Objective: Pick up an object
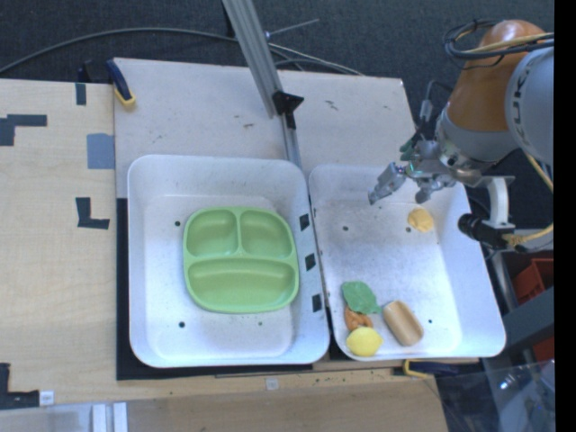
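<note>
We note the arm [499, 88] reaching in from the right, its pincer [402, 180] hovering over the upper part of the right bin [450, 331]. The fingers appear spread with nothing between them, though at this size we can only call that probable. Candidate objects: a small yellow lump [420, 220] just beside the pincer, toward the bin's right wall; then a cluster well apart at the bottom edge, namely a green leaf-shaped piece [360, 295], an orange item [358, 319], a yellow lemon-like ball [364, 341] and a tan bread-like roll [402, 322]. The left bin [144, 241] holds a green divided plate [240, 259]. Risks as we judge them: the lump sits near the wall, so a descending finger may strike the rim or nudge the lump aside; in the cluster, touching pieces could be pushed together and slip free.
</note>
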`<state>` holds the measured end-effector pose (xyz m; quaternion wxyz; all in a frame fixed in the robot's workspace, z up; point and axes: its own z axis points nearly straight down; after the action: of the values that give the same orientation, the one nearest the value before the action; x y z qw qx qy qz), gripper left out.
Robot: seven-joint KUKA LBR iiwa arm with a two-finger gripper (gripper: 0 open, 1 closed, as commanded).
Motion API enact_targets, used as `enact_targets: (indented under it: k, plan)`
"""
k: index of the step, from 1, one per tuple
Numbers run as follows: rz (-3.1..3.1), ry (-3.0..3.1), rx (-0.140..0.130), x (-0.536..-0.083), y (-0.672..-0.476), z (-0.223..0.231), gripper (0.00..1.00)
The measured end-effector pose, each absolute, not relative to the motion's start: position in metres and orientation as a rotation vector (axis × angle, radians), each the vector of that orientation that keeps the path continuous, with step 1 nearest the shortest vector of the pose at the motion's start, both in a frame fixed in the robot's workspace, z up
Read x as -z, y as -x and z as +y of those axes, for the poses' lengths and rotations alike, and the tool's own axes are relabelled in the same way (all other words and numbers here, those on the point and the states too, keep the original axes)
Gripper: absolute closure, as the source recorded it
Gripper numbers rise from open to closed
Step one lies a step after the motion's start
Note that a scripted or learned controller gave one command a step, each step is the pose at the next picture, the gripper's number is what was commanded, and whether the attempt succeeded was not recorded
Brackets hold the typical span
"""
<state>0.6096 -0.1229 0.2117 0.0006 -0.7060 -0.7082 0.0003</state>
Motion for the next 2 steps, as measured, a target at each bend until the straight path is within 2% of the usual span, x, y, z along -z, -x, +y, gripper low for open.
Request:
enact_targets:
  k: [1,2]
  plan:
    - [-2.224,2.217,-0.001,-0.212,-0.61,-0.123,0.0]
    - [-2.219,2.217,-0.009,-0.15,-0.61,-0.13,0.0]
